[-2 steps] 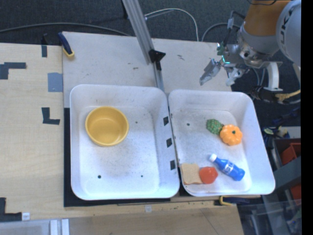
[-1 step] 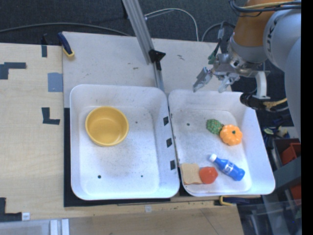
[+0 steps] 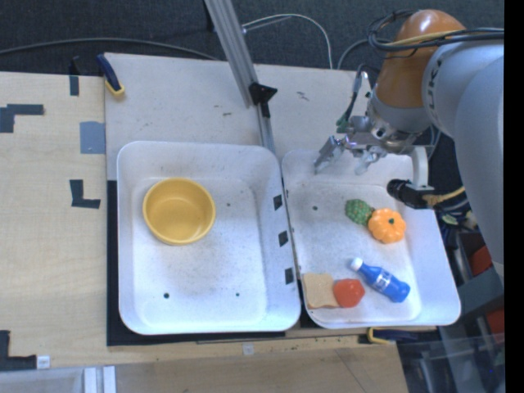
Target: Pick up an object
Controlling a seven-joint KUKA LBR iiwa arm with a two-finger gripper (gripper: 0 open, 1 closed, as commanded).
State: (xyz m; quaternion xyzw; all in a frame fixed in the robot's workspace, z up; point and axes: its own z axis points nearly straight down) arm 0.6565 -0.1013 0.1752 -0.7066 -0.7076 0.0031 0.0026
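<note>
While tool hangs spread open, holding nothing, at upper right, small round orange plastic pumpkin sits right of centre, green-stemmed, glossy.

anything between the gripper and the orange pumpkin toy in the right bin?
Nothing visible. The two-finger gripper hangs over the right white bin's far rim; bare bin floor separates it from the orange pumpkin toy. A small green leafy toy touches the pumpkin's near-left side.
</note>
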